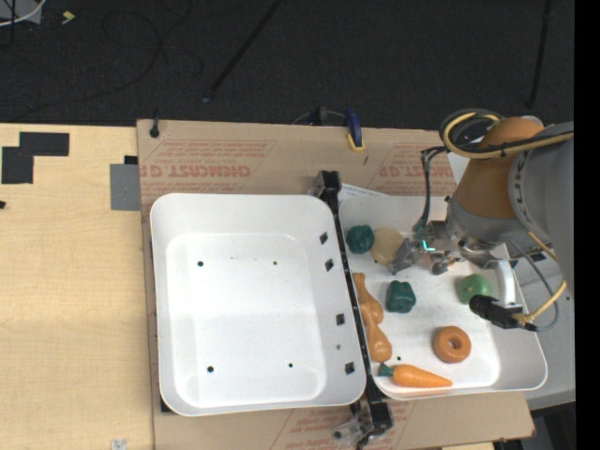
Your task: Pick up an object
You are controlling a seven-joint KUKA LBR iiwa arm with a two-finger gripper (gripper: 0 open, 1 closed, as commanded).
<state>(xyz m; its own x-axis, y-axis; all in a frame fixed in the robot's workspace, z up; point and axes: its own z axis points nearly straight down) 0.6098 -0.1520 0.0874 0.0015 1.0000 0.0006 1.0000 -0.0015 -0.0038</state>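
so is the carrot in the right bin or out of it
In. The carrot lies flat on the right bin floor near its front edge, beside the orange ring.

I work in a robotics lab: my worktop (66, 289) carries two white bins (244, 303) on a taped cardboard sheet (244, 162), toy foods (412, 376) as test pieces, loose cables (141, 26) trailing over dark carpet behind.

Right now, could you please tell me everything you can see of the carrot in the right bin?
The carrot is a small orange toy, plastic by its look, with a green stem end at its left and a tapered tip pointing right. It lies flat, almost level, near the front wall of the right bin. Its stem end sits close beside the tan figure.
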